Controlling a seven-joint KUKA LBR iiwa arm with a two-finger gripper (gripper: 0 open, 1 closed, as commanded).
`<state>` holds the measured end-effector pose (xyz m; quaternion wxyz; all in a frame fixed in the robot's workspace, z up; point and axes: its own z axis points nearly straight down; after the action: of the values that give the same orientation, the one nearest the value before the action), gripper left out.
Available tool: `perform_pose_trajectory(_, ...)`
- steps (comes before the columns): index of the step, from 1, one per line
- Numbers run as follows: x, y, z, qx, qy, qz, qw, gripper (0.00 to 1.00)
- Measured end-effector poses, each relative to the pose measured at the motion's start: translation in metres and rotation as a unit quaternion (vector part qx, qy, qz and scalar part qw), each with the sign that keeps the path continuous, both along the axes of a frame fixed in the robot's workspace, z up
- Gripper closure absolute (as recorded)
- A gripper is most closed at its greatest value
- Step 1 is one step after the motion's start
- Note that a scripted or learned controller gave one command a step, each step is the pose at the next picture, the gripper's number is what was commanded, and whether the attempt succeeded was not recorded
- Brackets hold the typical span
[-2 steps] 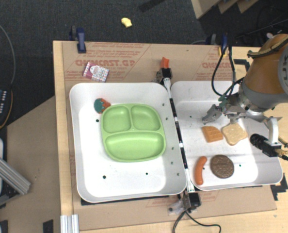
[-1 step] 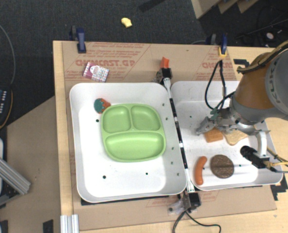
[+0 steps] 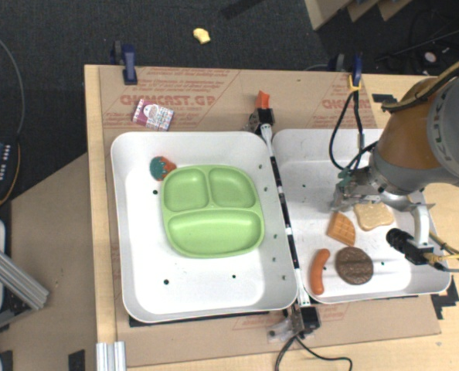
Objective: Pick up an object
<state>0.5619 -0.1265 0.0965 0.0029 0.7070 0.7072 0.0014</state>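
Note:
In the right bin [image 3: 307, 161] lie a sausage [image 3: 319, 271], a round brown patty [image 3: 355, 266], an orange waffle-like square [image 3: 341, 228] and a tan toast slice [image 3: 374, 216]. My gripper [image 3: 351, 193] is low in this bin, just above and left of the toast and above the orange square. The wrist hides its tips. Nothing shows between them. In the left bin [image 3: 137, 246] sits a green divided plate [image 3: 212, 210], with a small red and green object [image 3: 163, 167] at its upper left corner.
A black clamp piece [image 3: 406, 244] on the arm hangs over the right bin's right side. A small pink packet [image 3: 152, 114] lies on the cardboard behind the left bin. Clips stand along the bench's back edge.

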Motion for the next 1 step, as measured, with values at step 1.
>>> perform_pose_trajectory(1,-0.0003,0.0000,-0.0007,0.0001,0.001,0.000,1.0000,0.00)
